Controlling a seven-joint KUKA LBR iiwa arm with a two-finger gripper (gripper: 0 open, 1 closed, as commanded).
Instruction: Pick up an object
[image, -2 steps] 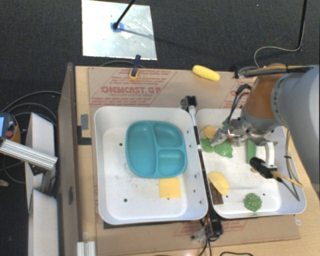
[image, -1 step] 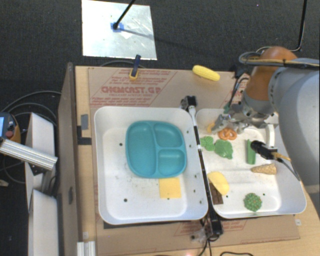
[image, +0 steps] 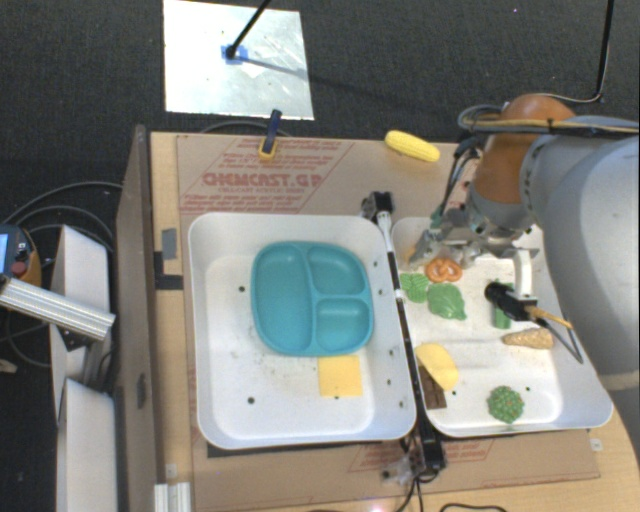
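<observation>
The orange twisted piece (image: 443, 270) lies in the right-hand bin (image: 565, 385), close to that bin's far left corner. It sits just under my gripper (image: 455, 248), on the side nearer the camera. From this slant I cannot tell whether I am touching it. I also cannot tell how far open my gripper is or whether it has hold of anything, because its metal and the orange piece run together in the view.

Just beside the orange piece, on its near side, lie two green leafy pieces. The small leaf (image: 414, 288) lies against the bin's left wall and the bigger leaf (image: 447, 302) is to its right. Farther right are a small green chunk (image: 500, 318) and a tan piece (image: 527, 339). Toward the near wall a yellow lump (image: 438, 364) touches a brown piece (image: 433, 388), and a round green knobbly ball (image: 506, 404) lies apart from them.

The left-hand bin (image: 225, 400) holds a teal divided plate (image: 312, 298) with a yellow square (image: 340, 377) at its near edge. A yellow oblong (image: 412, 146) lies on the bench beyond the bins.
</observation>
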